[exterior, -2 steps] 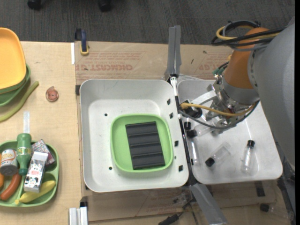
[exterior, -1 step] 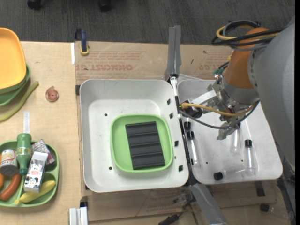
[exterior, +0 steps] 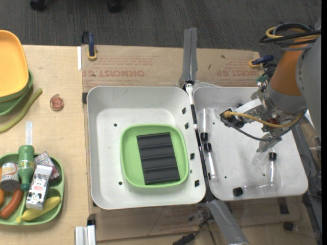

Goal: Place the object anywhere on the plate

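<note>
Dark grey ridged block (exterior: 158, 157), rectangular, split by grooves into four bands. Lies flat at the middle of the green plate (exterior: 129, 160), long side running near to far. Sits with the plate inside the left white bin (exterior: 102, 137). Over the right bin (exterior: 294, 180), hanging low, the gripper (exterior: 269, 148), well apart from the block. Open or closed: cannot tell.

Two bins side by side on the bench.
A square green plastic plate (exterior: 153, 158) sits in the left shallow white bin (exterior: 102, 106), bearing a dark ribbed rectangular block (exterior: 158, 158); the right shallow white bin (exterior: 291, 180) lies under the grey arm (exterior: 291, 80).
</note>
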`<action>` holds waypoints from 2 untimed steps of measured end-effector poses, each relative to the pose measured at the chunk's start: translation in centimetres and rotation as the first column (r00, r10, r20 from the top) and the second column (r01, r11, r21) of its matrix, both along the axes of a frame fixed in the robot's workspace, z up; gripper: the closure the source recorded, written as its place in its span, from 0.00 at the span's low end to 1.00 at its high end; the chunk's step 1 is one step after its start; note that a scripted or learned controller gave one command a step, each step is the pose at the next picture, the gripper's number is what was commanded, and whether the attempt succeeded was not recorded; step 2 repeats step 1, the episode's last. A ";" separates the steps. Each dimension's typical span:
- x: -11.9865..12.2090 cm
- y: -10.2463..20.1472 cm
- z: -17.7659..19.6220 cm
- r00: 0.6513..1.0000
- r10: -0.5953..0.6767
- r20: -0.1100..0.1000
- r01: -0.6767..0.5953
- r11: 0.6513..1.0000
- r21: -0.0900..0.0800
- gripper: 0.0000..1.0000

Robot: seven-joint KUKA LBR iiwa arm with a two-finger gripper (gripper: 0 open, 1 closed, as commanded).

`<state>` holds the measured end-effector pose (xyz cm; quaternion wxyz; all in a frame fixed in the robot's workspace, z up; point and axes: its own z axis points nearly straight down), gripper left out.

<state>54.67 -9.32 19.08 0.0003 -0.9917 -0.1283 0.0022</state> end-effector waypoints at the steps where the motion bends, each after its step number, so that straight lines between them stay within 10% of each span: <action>1: -2.7 -4.7 2.1 0.999 -0.054 0.001 0.054 0.999 0.000 0.00; 2: -2.7 -4.7 2.1 0.999 -0.054 0.001 0.054 0.999 0.000 0.00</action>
